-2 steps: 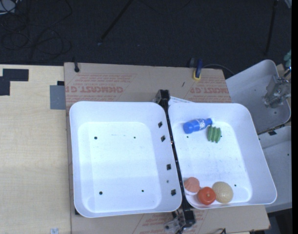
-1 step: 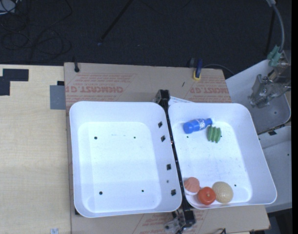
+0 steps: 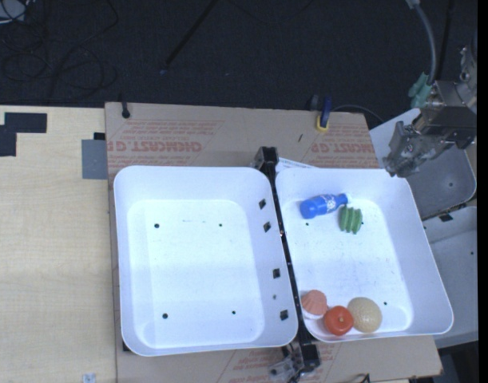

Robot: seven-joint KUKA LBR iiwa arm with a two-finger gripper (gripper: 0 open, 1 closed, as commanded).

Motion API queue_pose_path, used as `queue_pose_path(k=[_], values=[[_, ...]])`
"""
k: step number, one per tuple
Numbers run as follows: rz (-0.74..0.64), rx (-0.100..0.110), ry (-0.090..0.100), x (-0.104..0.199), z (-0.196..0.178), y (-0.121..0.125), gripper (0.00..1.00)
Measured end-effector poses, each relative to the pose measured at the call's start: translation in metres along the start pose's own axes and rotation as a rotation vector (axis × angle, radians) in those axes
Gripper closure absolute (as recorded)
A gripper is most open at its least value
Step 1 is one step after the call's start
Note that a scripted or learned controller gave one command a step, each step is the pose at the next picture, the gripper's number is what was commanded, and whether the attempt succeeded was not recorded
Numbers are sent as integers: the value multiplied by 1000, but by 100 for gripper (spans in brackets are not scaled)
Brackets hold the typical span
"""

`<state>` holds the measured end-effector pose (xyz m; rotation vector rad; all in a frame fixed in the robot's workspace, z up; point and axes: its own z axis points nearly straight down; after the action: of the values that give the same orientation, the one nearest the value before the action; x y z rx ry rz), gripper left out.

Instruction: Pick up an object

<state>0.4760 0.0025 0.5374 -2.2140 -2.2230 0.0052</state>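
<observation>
The right bin (image 3: 411,246) holds a blue bottle (image 3: 322,205) lying on its side near the far wall, with a small green ridged object (image 3: 351,219) just right of it. At the near edge sit a pale pink round piece (image 3: 313,301), a red tomato-like ball (image 3: 338,320) and a beige ball (image 3: 365,313), close together. My gripper (image 3: 399,159) hangs at the far right, above the bin's far right corner, apart from every object. Nothing shows between its fingers.
The left bin (image 3: 132,214) lies beside the right one, with a black divider strip (image 3: 277,238) between them. Both rest on a cardboard sheet (image 3: 228,130). A blue-and-yellow clamp (image 3: 324,115) stands at the cardboard's far edge. Cables hang at top right.
</observation>
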Motion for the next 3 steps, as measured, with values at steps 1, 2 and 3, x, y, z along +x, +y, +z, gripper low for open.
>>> queue_pose_path(k=[1, 2, 3], values=[[0, 0, 0, 32, 0, 0, 100], [6, 14, -3, 7, 173, 11, 100], [2, -8, -1, 22, 108, 20, 100]])
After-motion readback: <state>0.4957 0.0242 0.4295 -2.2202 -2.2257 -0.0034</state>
